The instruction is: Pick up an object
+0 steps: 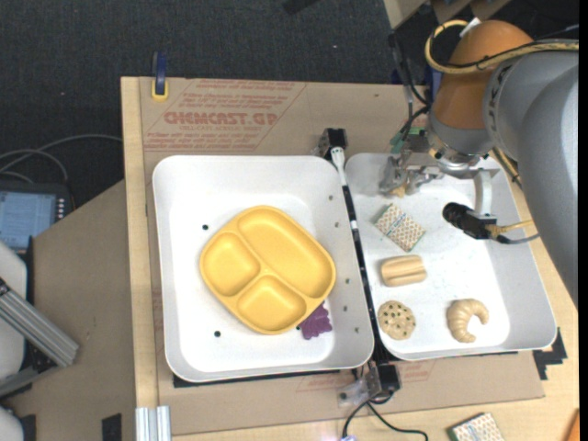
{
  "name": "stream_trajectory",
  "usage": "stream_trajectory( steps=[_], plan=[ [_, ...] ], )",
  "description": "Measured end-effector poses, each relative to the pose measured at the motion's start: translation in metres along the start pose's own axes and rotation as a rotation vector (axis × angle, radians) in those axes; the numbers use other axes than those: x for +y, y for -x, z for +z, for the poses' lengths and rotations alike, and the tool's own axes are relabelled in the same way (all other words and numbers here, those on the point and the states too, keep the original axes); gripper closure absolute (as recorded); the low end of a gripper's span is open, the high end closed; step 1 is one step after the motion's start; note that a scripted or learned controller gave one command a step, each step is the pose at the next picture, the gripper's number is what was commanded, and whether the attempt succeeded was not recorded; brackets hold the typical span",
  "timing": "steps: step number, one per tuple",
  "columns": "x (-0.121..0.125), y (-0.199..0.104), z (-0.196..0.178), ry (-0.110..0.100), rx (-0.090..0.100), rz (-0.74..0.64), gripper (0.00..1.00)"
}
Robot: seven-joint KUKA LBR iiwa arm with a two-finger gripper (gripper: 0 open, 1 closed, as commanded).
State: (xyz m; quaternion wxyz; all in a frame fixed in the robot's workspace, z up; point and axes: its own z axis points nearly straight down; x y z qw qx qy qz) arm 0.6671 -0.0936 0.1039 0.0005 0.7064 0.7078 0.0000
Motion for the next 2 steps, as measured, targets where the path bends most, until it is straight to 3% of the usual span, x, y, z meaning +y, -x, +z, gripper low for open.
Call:
stream_trajectory(
  steps=[1,2],
  plan=[
    [-0.032,-0.006,-0.12,0.014,-0.002,0.002,1.0],
    [-0.102,-0.056,-0.145,-0.003,0.004,-0.002,1.0]
  ],
)
